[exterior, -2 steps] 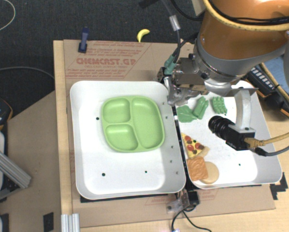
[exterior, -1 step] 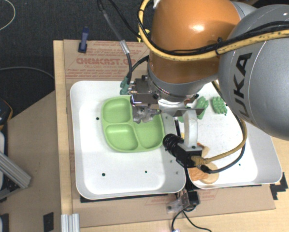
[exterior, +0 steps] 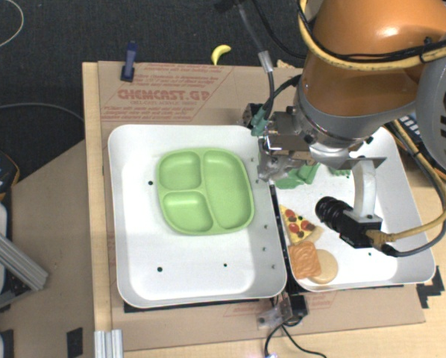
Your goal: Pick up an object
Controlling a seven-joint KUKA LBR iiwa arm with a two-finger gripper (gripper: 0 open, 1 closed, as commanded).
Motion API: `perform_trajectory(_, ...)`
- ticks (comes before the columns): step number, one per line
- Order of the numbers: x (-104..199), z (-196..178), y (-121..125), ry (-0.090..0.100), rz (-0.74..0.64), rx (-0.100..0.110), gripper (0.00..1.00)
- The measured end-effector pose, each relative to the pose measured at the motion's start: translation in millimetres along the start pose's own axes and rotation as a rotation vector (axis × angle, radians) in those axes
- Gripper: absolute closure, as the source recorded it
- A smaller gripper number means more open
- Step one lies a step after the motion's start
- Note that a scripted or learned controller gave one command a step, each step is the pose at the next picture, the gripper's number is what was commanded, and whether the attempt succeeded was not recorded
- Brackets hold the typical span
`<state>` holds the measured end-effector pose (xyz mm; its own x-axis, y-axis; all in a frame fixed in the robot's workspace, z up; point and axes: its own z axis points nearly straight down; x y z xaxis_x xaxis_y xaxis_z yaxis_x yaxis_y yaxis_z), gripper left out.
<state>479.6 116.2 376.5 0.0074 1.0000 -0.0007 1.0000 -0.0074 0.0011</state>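
Here, on your far left, a blue clip [exterior: 128, 62] lies at the top corner of the printed cardboard sheet [exterior: 163, 92] under both bins. Next comes the left bin [exterior: 133, 259], where a pale green divided plate [exterior: 205, 191] with three compartments sits flat, a little above the middle. Beyond the bins, on the dark floor past the cardboard's top edge, you see a small yellow curved piece [exterior: 221, 52].

At the seam between the two bins the gripper [exterior: 279, 162] hangs low over the upper left corner of the right bin [exterior: 413, 215]. You cannot tell whether it is spread or pressed together, and nothing shows in its grasp.

The things you could pick lie in that right bin. A toy pizza slice [exterior: 299, 226] lies against the left wall. Just below it sit a ridged orange-tan piece [exterior: 303, 258] and a round pale biscuit [exterior: 326, 267], touching each other near the bottom left corner. A small green piece [exterior: 308, 173] peeks out just right of the gripper. The arm [exterior: 372, 43], orange-banded, covers the bin's upper part.
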Motion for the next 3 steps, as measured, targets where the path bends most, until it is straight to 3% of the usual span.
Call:
perform_trajectory(1,4,-10,0,0.001,-0.008,-0.001,1.00)
perform_trajectory(2,-31,-76,1,0.002,-0.004,-0.008,1.00)
perform_trajectory(3,-43,95,1,-0.002,-0.003,0.017,1.00)
